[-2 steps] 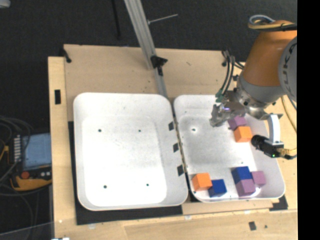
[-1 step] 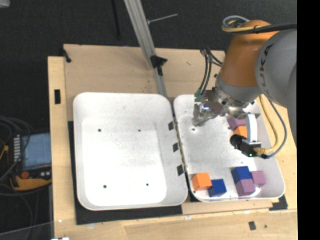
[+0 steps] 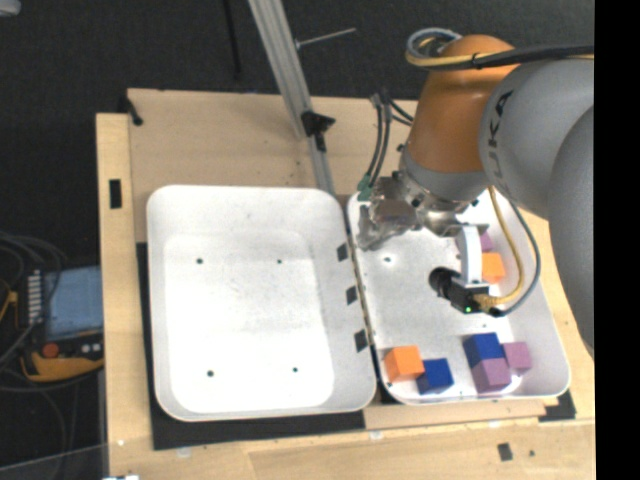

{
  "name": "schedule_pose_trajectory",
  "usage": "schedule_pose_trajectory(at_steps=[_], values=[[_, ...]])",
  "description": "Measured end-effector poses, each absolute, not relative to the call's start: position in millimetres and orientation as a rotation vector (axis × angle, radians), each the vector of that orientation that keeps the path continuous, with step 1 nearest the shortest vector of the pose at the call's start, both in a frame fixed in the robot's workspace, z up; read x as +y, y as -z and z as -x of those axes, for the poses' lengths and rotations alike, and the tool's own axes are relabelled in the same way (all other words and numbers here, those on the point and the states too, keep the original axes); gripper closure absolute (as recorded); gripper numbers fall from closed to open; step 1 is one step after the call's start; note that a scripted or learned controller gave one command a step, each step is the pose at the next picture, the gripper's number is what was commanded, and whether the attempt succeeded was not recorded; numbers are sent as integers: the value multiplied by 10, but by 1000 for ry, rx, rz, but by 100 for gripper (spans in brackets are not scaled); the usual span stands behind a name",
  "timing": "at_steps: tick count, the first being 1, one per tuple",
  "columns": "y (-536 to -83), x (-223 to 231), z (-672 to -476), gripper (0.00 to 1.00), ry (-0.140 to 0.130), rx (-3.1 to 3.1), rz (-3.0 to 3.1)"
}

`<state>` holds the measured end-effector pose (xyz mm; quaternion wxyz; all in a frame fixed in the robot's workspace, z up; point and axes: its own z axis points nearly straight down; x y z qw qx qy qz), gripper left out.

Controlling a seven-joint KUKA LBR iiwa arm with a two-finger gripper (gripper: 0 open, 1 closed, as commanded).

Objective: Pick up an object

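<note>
The gripper (image 3: 372, 230) is hanging low over the far left corner of the right bin (image 3: 410, 293), close beside the wall where the two bins are meeting. Its metal body is showing under the wrist, but whether it is open or closed I cannot tell, and nothing is showing in its grasp.

The arm (image 3: 520, 118) is reaching in from the right, its orange band (image 3: 455, 108) sitting just above the wrist and covering the bin's far edge. A black cable (image 3: 520, 258) is looping down from the wrist over the right side of the bin.

The blocks are lying well apart from the gripper. Along the near edge of the right bin an orange block (image 3: 404, 362) is touching a blue block (image 3: 436, 375) at the near left corner. Toward the near right corner a second blue block (image 3: 484, 348) is sitting against a purple block (image 3: 491, 373), with a paler purple block (image 3: 518, 356) just beside them. Near the right edge, partly hidden behind the cable and a white fitting, another orange block (image 3: 493, 266) is lying with a purple piece (image 3: 485, 239) just beyond it.

The left bin (image 3: 250, 298) is sitting beside the right one on the bench (image 3: 200, 128).
</note>
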<state>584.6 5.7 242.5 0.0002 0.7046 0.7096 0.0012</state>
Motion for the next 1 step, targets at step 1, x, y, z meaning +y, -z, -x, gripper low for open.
schedule_pose_trajectory(at_steps=[1], values=[[-2415, 547, -5765, 100, -1, 2231, -2214]])
